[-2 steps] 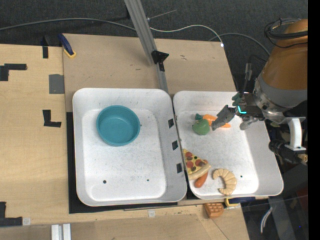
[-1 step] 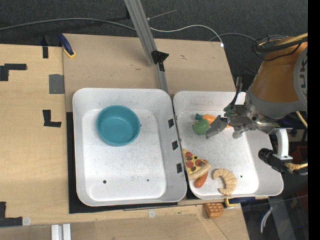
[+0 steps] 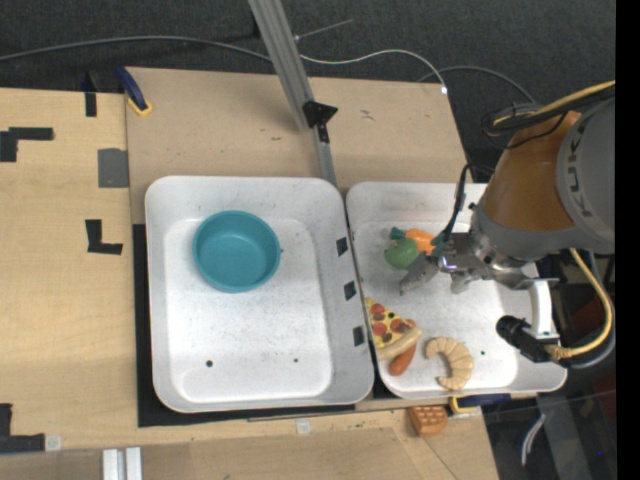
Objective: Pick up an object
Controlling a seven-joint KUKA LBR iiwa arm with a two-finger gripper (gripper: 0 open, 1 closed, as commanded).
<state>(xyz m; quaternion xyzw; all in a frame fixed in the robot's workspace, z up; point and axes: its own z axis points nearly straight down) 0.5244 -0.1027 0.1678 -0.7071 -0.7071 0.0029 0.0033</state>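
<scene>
Your hand (image 3: 438, 276) hangs low in the right bin (image 3: 500, 373), its two grey fingers (image 3: 414, 278) spread apart with nothing between them. Take the green toy (image 3: 401, 253) as your landmark: it lies just beside the hand, on the side toward the left bin (image 3: 180, 388), and an orange piece (image 3: 420, 239) touches it on the far side. One fingertip sits just beside the green toy, slightly nearer the camera; you cannot tell whether it touches.

The green toy looks the likeliest target. To grip it well, judge that the hand needs to shift toward it until the toy sits midway between the fingers, not at one tip. Turn the wrist so the fingers straddle the toy's narrow width and miss the orange piece, or you may pinch both and lose both. Go down until the tips are close to the bin floor, then close, then lift straight up.

Nearer the camera than the green toy lie a pizza slice (image 3: 389, 327) against the bin wall and a croissant (image 3: 452, 359), well apart from the hand; leave them. The blue bowl (image 3: 236, 251) stands in the left bin, far from the green toy, and plays no part here
</scene>
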